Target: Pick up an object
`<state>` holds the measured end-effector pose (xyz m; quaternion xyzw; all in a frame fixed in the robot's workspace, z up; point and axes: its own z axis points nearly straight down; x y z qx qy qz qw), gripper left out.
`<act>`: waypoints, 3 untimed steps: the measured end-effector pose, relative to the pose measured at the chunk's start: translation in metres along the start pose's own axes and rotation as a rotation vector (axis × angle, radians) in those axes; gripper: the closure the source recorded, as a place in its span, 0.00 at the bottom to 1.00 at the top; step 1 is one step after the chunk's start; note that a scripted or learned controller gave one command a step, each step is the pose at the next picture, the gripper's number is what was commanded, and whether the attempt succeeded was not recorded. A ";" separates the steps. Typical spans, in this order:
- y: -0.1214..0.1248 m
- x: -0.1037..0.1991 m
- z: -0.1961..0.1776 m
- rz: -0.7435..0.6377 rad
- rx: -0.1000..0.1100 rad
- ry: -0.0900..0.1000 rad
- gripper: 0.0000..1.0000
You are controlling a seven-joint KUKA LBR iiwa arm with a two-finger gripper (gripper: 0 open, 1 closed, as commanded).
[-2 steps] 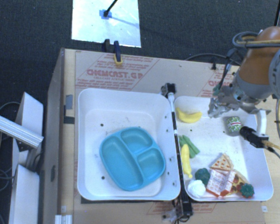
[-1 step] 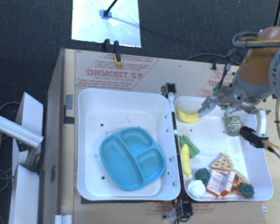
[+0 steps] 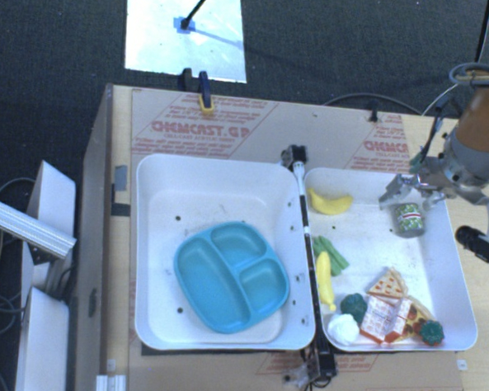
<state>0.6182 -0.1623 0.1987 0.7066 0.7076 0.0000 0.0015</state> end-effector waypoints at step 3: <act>0.037 -0.044 0.114 -0.004 0.000 0.000 0.00</act>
